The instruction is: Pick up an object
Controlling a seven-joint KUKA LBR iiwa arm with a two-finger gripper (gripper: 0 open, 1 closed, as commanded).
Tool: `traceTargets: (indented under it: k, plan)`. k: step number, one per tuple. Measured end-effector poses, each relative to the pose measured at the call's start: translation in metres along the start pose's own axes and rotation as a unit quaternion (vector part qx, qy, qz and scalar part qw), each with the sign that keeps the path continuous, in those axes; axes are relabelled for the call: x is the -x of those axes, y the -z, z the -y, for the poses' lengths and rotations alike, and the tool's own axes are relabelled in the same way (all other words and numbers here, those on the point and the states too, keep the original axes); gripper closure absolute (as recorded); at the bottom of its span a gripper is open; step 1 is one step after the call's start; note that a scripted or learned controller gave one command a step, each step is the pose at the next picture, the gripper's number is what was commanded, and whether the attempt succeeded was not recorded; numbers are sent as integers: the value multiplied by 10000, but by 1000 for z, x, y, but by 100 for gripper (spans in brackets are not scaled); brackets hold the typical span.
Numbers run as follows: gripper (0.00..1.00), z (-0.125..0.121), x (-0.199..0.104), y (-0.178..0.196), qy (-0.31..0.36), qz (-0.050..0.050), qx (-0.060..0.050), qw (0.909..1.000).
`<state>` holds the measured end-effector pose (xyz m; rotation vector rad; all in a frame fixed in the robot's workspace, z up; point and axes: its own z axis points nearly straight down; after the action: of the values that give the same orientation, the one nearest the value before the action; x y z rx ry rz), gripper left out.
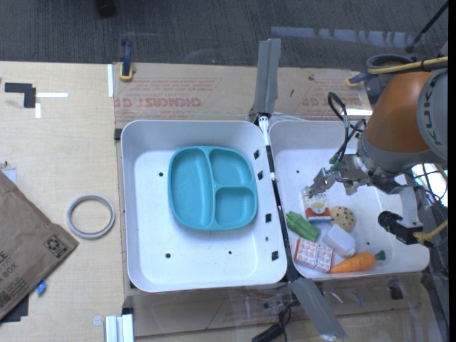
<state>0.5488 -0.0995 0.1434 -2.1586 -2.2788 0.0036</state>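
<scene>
Several toys (329,237) below jaws (318,186)

A pale wooden bench (64,155) fills the scene, with dark grey floor (214,13) beyond its far edge. On the bench, a sheet of printed cardboard (185,91) lies toward the floor side, a tape ring (90,215) sits near the left, and a brown box (25,248) lies just left of the ring. Light is even and soft.
</scene>
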Motion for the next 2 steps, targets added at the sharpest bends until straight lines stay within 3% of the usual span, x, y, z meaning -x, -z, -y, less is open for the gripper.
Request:
traceTargets:
  k: [1, 2]
  plan:
    - [0, 3, 0, -52, -88, 2, 7, 10000]
    - [100, 4, 1, -44, -109, 3, 0, 9999]
